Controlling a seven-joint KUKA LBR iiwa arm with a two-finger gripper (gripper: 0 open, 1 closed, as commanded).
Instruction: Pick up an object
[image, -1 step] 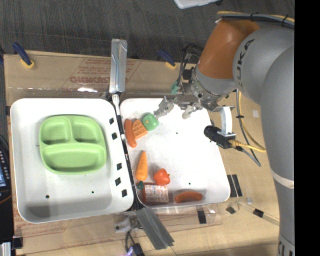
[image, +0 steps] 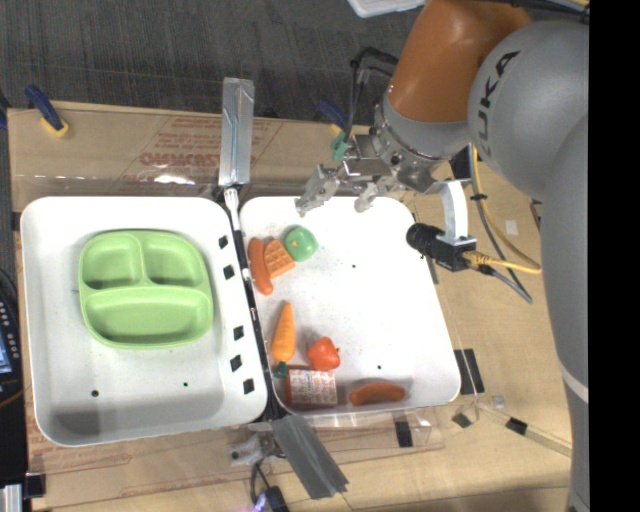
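The green plate (image: 147, 288) at the left looks like smooth matt plastic, both white bins (image: 60, 330) look like smooth shiny plastic, and the table (image: 120, 135) at the top looks like brown cardboard.

The scene is viewed by one fixed camera, set above the surface (image: 500, 470) and aimed downward at a slant. Both white bins are taken in side by side, the left bin (image: 40, 300) and the right bin (image: 400, 300), at moderate range. The arm (image: 520, 90) is seen entering from the right and looms large in the upper right corner, nearer the lens.
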